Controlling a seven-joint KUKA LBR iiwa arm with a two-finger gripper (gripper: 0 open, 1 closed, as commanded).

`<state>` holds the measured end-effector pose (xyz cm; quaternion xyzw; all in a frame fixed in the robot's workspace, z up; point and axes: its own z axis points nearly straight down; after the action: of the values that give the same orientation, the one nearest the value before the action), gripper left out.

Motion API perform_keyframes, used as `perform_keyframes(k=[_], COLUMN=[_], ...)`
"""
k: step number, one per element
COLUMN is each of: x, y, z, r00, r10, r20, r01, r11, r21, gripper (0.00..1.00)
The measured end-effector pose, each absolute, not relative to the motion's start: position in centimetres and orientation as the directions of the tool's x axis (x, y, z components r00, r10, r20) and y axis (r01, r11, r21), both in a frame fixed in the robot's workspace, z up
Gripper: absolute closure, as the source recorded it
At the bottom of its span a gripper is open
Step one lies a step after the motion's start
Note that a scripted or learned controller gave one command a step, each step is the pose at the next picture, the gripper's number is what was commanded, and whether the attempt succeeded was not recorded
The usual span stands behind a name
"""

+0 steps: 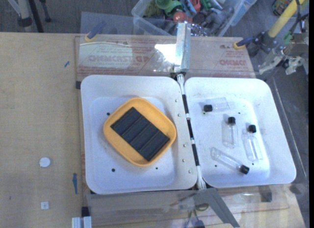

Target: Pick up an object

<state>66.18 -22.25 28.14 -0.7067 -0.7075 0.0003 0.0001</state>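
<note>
A yellow square tray with several dark slats (140, 131) lies tilted in the left bin (93, 173). In the right bin (279, 173) lie several small clear vials with black caps: one near the back (216, 106), one upright-looking in the middle (229, 130), one to its right (251, 142), and one lying at the front (229, 161).
A clear plastic sheet with red lettering (122, 57) lies behind the bins, with a metal strip (182, 45) standing at its middle. A clear tub of colourful toys (196, 1) sits beyond the bench. Bare wooden bench (34, 114) spreads to the left.
</note>
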Motion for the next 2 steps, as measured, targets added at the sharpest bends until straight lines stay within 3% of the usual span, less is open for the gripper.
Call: perform_keyframes(k=[1, 2], x=[62.3, 59.8], y=[-18.0, -17.0], z=[9.7, 8.7], r00=[0.007, -0.005], r10=[1.000, 1.000], r20=[-0.001, -0.001], r01=[1.000, 1.000], r11=[-0.007, 0.005], r21=[0.002, 0.004], gripper=[0.00, 0.00])
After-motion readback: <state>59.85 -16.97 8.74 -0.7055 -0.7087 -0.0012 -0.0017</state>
